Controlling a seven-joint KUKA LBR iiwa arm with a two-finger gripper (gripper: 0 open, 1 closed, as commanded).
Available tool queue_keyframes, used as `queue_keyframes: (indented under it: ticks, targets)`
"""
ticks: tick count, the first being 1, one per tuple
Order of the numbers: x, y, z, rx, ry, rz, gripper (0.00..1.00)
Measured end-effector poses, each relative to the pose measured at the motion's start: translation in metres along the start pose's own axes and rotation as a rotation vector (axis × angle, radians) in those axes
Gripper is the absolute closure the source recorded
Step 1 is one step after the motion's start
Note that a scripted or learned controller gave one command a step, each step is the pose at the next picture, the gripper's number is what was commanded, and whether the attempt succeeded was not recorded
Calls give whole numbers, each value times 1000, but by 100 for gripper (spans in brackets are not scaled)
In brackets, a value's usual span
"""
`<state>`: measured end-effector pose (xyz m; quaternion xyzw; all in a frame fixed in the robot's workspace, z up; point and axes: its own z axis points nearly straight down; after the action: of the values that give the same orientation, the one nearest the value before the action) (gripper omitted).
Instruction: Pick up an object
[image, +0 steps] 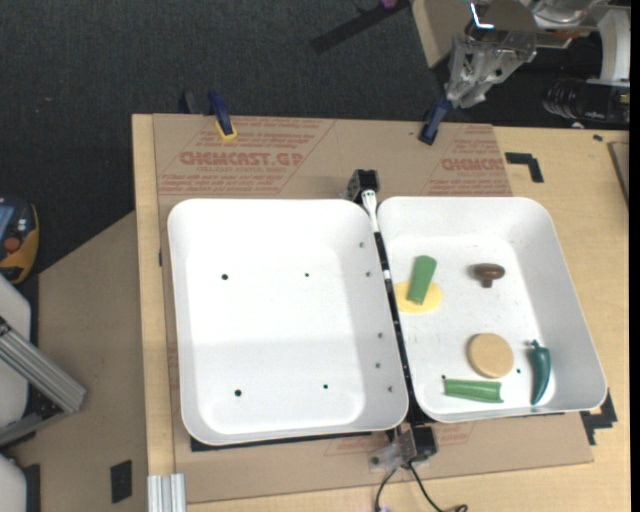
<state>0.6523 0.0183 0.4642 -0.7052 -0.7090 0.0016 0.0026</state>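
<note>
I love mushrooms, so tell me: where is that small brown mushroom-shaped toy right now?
The small brown mushroom-shaped toy sits in the right-hand white bin, toward its far side, to the right of the upright green cylinder and above the round tan disc.

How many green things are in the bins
3, all in the right bin: a green cylinder near its left wall, a green stick at the front, a dark green pepper by the right wall.

Gripper (470, 85) hangs past the bins' far edge, above the brown board (300, 150), nothing between its fingers. Right bin (560, 260), well below the fingertips: green cylinder (423, 279) on yellow disc (417, 295), brown mushroom-shaped piece (488, 272), tan disc (490, 355), green bar (472, 389), teal pepper (540, 372).
</note>
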Motion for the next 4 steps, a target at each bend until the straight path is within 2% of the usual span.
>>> queue_keyframes:
  ticks: [1,2,3,4]
  targets:
    - [71,-18,-16,-9,1,-3,100]
    - [-23,-28,-70,-16,-6,15,100]
    - [50,-27,3,3,0,-1,100]
    - [138,-57,0,-3,1,-4,100]
